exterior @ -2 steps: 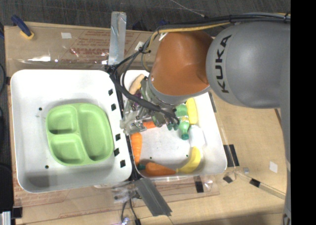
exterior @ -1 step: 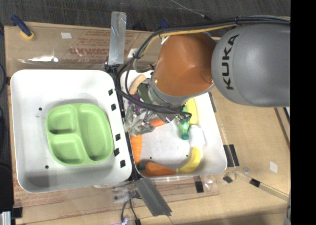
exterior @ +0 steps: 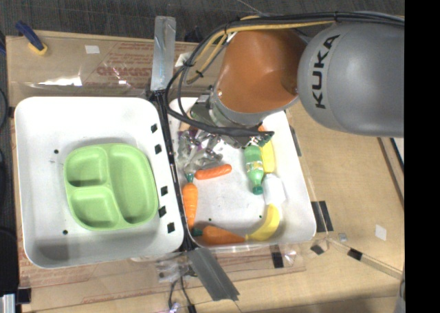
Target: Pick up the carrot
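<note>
Three carrots lie in the right bin (exterior: 302,195). A small carrot (exterior: 214,172) rests near the bin's middle, a second carrot (exterior: 190,199) lies upright along the left wall, and a longer carrot (exterior: 221,236) lies along the front wall. My gripper (exterior: 197,150) hangs under the orange wrist band, low in the bin's upper left part, just above and left of the small carrot. The carrot lies on the bin floor beside the gripper's metal tip, not lifted. The arm hides the bin's rear part.
A green bottle (exterior: 254,168), a yellow piece (exterior: 268,157), a white object (exterior: 275,191) and a banana (exterior: 270,222) crowd the right bin's right side. The left bin (exterior: 34,126) holds a green divided plate (exterior: 110,186). A dividing wall (exterior: 165,167) separates the bins.
</note>
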You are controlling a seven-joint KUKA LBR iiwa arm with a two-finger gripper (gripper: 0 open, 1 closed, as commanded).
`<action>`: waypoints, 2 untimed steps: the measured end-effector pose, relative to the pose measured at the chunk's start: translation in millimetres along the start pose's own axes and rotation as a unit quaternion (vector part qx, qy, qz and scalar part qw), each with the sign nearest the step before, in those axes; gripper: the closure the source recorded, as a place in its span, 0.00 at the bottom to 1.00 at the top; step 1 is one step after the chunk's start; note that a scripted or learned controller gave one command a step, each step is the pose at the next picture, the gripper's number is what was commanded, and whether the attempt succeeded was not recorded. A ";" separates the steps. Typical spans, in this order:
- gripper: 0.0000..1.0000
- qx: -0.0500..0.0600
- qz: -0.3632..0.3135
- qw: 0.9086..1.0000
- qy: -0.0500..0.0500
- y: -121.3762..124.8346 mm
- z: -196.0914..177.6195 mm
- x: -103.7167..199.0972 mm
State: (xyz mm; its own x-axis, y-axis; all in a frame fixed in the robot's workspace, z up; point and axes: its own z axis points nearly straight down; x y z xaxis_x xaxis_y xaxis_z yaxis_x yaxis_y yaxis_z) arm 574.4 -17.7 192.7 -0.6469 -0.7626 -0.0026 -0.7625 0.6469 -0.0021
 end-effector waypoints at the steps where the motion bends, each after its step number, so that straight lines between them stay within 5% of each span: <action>1: 1.00 0.000 -0.037 0.999 0.000 -54.7 0.2 -44.5; 2: 1.00 0.001 -0.221 0.975 -0.001 -117.5 -19.2 9.6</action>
State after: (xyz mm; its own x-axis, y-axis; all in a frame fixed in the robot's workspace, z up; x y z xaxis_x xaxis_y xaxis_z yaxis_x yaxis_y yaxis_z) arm 657.7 -101.1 212.2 -0.2560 -0.9667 -0.0021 -0.9667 0.2560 -0.0052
